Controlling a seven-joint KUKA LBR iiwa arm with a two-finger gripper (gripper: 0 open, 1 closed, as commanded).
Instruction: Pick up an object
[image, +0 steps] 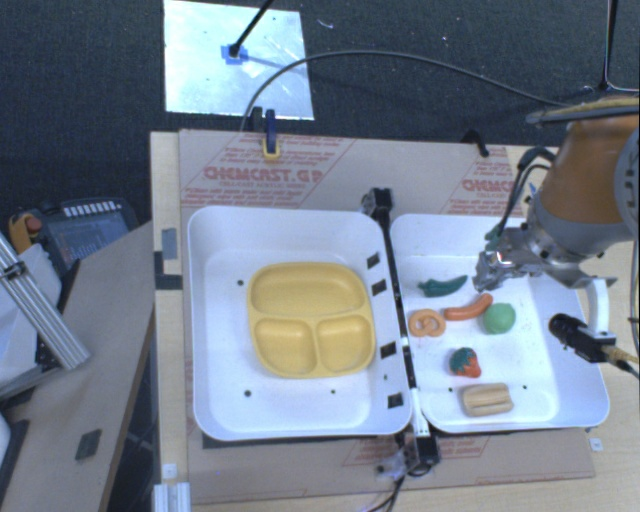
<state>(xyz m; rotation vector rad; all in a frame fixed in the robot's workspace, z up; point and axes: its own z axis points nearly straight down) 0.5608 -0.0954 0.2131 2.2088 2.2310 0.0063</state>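
In the right bin (575, 405) lie several toy foods: a dark green pepper (443, 286), an orange sausage (468, 309), a light green ball (499, 318), an orange pretzel ring (427, 324), a red and green strawberry (463, 361) and a tan bun (487, 399). My gripper (491, 272) hangs over the upper middle of this bin, just above the right end of the sausage and the ball, to the right of the pepper. I see nothing held in it.
The left bin (215, 330) holds a yellow three-compartment plate (310, 318). A black divider with clips (392, 310) runs between the two bins. The arm (590, 190) enters from the right, above the right bin's far corner.
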